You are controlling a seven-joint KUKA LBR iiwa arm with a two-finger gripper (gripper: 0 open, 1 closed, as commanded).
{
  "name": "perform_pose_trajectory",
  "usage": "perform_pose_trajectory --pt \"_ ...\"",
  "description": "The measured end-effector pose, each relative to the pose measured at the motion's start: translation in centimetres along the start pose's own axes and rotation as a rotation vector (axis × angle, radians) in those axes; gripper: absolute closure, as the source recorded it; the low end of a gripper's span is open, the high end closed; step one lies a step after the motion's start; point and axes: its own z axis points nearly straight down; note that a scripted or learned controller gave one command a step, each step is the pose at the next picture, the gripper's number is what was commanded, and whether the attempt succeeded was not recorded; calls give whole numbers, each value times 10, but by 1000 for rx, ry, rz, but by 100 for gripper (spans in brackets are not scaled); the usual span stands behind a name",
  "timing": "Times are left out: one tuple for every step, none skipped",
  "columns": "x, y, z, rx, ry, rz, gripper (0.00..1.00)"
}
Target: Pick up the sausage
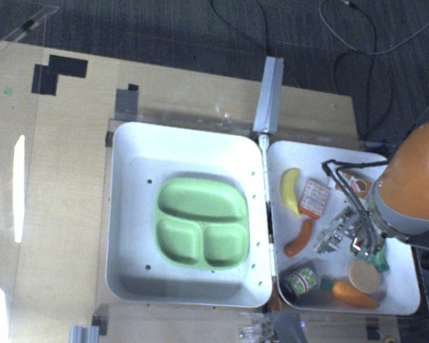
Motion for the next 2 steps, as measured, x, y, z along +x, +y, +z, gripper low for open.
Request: perform_pose_trajectory --pt "20 34 -8 0 1 -88 100" --pt "20 34 -8 0 1 -86 0"
